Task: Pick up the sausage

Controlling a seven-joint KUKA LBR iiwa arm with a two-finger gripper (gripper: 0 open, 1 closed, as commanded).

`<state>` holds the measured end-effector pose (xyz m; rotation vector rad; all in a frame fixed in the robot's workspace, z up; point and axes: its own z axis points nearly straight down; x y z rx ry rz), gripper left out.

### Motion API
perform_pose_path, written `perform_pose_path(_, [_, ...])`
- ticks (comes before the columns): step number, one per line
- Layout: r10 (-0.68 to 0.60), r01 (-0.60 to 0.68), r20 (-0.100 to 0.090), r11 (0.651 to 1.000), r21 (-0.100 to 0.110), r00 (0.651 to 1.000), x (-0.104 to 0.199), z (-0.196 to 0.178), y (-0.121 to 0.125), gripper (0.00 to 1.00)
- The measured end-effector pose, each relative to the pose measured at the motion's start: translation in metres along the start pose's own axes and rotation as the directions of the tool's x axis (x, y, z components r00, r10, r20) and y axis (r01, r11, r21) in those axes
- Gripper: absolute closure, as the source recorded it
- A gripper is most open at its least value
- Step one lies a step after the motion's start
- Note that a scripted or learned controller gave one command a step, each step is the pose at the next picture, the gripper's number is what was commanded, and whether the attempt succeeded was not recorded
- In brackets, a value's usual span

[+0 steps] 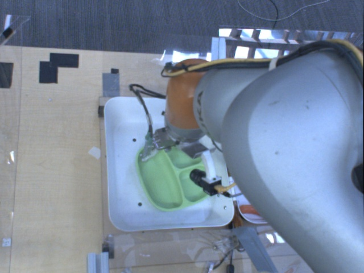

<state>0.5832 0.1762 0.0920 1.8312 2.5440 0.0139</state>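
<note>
Pale wooden bench [51, 169] beneath dark grey carpet [125, 10].

Bright, even overhead light; glare on the white bin [122, 169].

The arm [284, 152] filling the right of the frame looks like smooth grey painted metal with a soft sheen, its orange band [181, 104] glossier. The white bin [122, 169] at centre seems smooth, slightly shiny plastic. The green tray [165, 183] inside it is matt plastic. The bench [51, 169] at left is pale, smooth wood. The floor [114, 10] along the top looks like rough dark carpet.
</note>
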Motion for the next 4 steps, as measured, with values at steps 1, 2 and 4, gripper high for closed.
perform_pose_path(1, [0.127, -0.127, 0.001, 0.992, 0.011, 0.992, -0.063, -0.092, -0.091, 0.0])
perform_pose_path(2, [-0.014, 0.014, -0.002, 1.0, 0.014, 1.0, -0.029, -0.018, -0.088, 0.0])
perform_pose_path(4, [0.165, -0.165, 0.028, 0.986, 0.002, 0.986, -0.086, -0.049, -0.081, 0.0])
